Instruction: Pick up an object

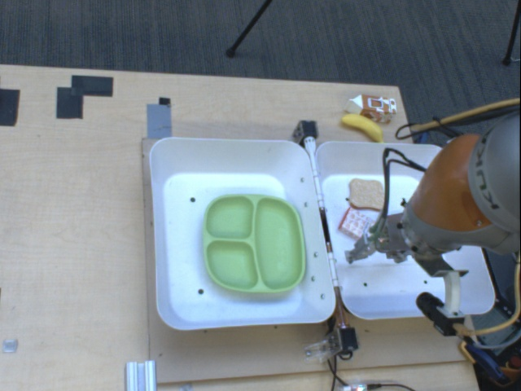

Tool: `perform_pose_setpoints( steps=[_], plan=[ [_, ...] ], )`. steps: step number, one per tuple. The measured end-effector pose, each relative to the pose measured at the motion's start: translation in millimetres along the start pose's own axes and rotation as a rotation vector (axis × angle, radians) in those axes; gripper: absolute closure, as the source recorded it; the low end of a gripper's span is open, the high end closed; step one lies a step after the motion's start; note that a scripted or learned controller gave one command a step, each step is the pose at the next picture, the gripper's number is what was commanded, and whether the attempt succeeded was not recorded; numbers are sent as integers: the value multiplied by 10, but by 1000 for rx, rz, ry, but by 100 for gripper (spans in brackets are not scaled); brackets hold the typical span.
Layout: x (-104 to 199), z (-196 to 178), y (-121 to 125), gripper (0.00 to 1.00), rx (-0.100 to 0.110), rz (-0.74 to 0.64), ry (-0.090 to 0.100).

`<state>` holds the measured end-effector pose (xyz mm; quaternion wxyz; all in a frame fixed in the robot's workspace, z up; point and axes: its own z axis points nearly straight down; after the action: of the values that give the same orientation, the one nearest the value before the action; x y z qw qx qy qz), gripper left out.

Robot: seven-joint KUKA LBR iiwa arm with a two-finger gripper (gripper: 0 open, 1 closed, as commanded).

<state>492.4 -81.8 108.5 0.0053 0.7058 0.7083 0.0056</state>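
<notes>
The red-and-white packet (355, 221), the likeliest thing to pick, lies right of centre in the right bin (407, 300), just below a slice of bread (366, 191). Left of them, the green divided plate (254, 243) sits in the left bin (175, 218). The gripper (364, 249) hovers just below the packet, apparently positioned to grab it; whether it is parted or closed, I cannot tell.

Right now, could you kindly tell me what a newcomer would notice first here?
The pale green three-compartment plastic plate lies in the left shallow white bin. The grey arm's orange band looms over the right white bin, its gripper beside a tan bread slice and a red-and-white packet.
</notes>
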Motion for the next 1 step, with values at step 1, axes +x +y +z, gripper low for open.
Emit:
perform_pose_setpoints(
  steps=[1],
  plan=[
    [-12, 219, -43, 0, 10, 3, -1]
  ],
)
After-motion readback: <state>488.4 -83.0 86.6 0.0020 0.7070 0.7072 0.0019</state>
